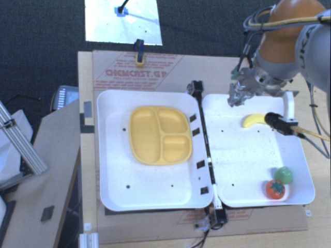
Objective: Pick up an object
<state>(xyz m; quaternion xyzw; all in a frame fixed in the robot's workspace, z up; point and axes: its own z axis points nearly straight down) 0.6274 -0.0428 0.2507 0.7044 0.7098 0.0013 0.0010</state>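
Robot's claw [236,96] hangs over the far left corner of the right bin [305,190], close to the divider between bins. Open or closed: cannot tell from this angle. No object seen in it.

Nearest candidate is the banana [252,120], flat on the bin floor just beside the claw, toward the near side and slightly right. A green round thing [283,174] and a red-orange tomato [275,189] sit close together in the near right corner, well apart from the claw. A yellow divided plate [159,135] lies mid left bin [111,190].

Judgement: the banana is the sensible target. Centre over its thick middle, close across the short width rather than along the curve, and go right down to the floor. Risk: the curved skin squirts out sideways.
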